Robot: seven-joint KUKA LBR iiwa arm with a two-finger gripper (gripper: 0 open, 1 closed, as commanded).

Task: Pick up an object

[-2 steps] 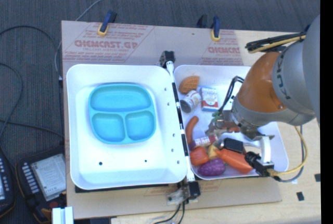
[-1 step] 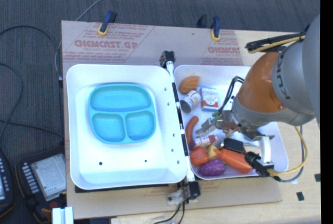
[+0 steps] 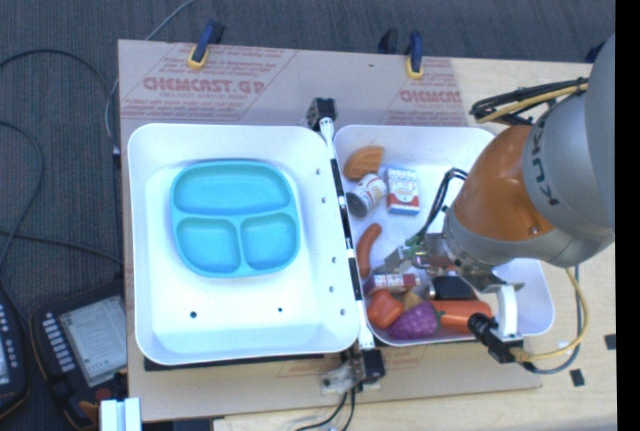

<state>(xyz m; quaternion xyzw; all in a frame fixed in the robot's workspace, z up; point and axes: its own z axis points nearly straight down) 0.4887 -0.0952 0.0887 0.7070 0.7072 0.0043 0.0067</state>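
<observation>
The gripper (image 3: 420,264) is lowered among toys in the right bin (image 3: 535,314); its grasp cannot be told, so nothing is judged lifted yet.

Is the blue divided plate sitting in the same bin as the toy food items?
No, the blue divided plate lies in the left bin.
</observation>
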